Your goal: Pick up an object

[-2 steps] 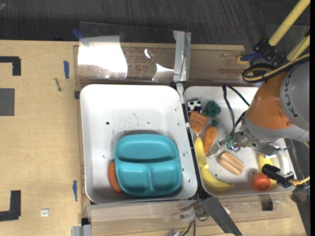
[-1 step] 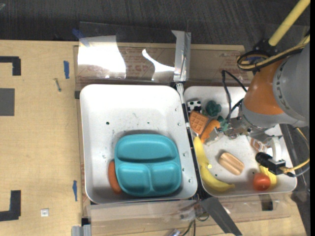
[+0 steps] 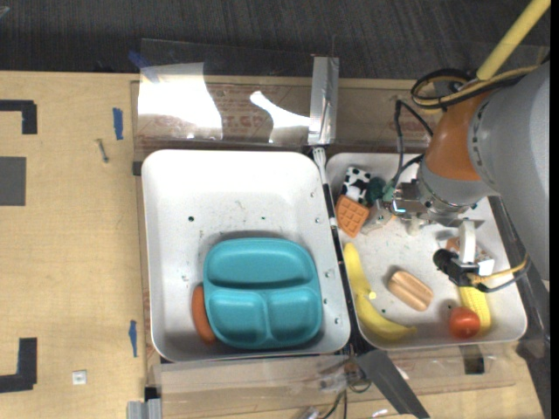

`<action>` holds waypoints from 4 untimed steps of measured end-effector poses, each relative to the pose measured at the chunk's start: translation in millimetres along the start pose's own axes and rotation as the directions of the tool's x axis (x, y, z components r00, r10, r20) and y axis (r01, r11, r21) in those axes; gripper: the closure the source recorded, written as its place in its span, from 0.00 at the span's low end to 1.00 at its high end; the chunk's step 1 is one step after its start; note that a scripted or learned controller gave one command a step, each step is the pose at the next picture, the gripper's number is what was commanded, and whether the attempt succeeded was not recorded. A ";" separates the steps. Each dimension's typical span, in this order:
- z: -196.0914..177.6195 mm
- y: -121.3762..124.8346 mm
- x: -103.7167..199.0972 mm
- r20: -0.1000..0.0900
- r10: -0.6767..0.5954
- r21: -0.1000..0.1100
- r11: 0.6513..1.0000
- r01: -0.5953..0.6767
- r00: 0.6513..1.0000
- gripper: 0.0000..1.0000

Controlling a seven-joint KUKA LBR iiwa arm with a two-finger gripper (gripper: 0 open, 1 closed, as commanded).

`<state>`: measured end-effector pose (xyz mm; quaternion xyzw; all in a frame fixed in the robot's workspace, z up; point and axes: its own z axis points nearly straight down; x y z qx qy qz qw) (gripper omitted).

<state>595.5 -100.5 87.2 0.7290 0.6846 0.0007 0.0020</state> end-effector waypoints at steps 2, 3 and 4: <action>-8.3 57.9 -3.5 0.004 0.141 0.019 0.990 -0.141 0.990 1.00; -100.9 63.3 47.2 -0.002 0.296 -0.003 0.955 -0.296 0.955 1.00; -186.2 71.2 37.9 -0.002 0.289 -0.004 0.957 -0.289 0.957 1.00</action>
